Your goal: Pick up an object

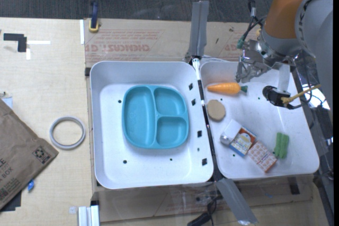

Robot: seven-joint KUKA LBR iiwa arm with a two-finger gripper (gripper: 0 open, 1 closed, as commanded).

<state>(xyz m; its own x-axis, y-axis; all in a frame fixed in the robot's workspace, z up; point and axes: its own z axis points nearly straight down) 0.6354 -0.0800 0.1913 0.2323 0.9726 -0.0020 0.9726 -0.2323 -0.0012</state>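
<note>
- Above the right bin (pixel 296 169), the fingers (pixel 244 72) hang at its far edge; I cannot tell whether they are spread or pressed together.
- Just below and left of the fingers, a carrot (pixel 225 88) lies across the bin floor, apart from them.
- Farther below sit a round tan cookie (pixel 215 109), a small carton (pixel 241 141), a patterned packet (pixel 262 156) and a green piece (pixel 281 145).
- Well left of the fingers, the other bin (pixel 106 161) holds a blue divided plate (pixel 155 116).
- Far left on the counter (pixel 42 77) lies a tape ring (pixel 67 132).
</note>
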